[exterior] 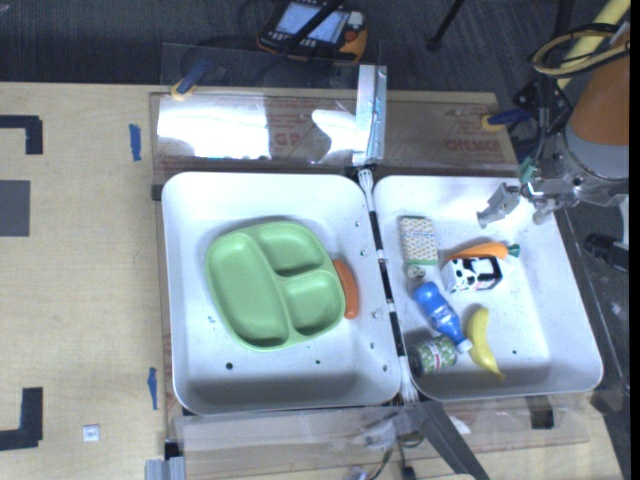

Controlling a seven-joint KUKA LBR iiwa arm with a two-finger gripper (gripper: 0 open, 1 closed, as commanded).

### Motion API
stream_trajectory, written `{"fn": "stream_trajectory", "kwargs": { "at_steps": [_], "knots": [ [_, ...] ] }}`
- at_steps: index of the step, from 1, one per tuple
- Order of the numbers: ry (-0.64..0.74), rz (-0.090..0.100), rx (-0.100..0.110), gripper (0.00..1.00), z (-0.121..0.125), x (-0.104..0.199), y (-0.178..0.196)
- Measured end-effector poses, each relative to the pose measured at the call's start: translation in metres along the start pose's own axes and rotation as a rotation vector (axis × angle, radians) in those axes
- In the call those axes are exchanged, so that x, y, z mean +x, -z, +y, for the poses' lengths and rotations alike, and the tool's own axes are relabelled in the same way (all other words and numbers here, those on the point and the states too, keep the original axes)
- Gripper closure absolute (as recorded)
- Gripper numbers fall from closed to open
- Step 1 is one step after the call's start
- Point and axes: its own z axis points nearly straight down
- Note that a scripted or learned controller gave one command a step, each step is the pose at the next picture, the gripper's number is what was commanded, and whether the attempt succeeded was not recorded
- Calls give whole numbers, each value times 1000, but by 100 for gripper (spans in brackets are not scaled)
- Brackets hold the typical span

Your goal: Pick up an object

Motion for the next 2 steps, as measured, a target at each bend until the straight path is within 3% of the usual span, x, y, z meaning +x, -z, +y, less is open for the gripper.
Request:
{"fn": "stream_trajectory", "kwargs": {
  "at_steps": [1, 2],
  "knots": [
    [-67, 8, -11, 0, -16, -23, -78],
    [72, 2, 3, 0, -54, 13, -73]
  ]
}}
